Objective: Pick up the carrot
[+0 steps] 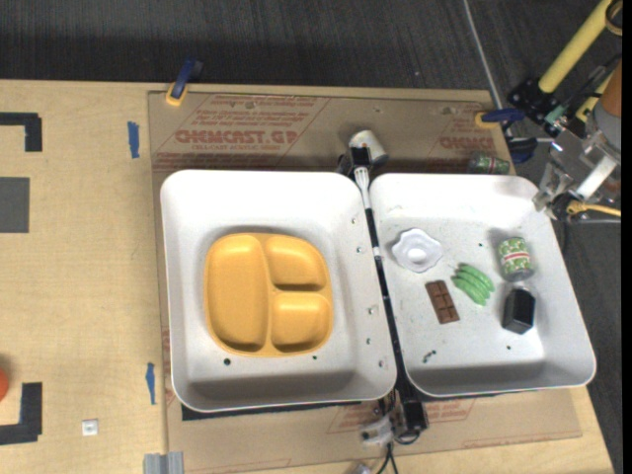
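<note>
Gripper point(558, 188) hangs at the right bin's point(494, 363) far right corner, grip state impossible to tell, apparently parked off its contents; what may be the carrot point(3, 383), an orange blob, lies well left of that bin

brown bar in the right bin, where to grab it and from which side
Probably mid-length, across the narrow width, straight down from above. The brown bar lies flat in the right bin, long axis near to far, so only its long edges offer a grip. Green pods lie close to its right in the view; room there looks tight.
</note>
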Controlling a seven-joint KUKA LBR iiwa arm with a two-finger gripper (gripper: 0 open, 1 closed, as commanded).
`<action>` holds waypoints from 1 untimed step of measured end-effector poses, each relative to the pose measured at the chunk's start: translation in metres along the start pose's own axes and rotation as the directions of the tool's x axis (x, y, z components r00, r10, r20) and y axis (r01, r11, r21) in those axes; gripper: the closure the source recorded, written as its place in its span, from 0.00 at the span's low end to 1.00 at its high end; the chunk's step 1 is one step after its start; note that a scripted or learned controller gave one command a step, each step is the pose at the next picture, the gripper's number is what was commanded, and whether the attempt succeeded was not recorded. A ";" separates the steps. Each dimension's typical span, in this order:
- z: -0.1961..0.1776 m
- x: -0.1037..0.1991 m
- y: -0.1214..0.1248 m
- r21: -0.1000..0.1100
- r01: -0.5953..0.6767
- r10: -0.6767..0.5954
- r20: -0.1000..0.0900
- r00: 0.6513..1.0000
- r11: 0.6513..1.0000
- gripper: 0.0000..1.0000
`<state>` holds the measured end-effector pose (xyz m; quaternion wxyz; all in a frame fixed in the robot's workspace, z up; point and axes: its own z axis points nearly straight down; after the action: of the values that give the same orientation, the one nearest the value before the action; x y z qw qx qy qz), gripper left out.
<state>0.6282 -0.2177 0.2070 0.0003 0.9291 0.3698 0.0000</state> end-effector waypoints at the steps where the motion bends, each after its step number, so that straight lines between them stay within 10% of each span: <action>1: -0.027 -0.017 -0.109 0.004 -0.110 0.110 0.001 0.994 0.994 1.00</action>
<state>0.5410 -0.1502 0.2336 -0.0015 0.9481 0.3179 -0.0010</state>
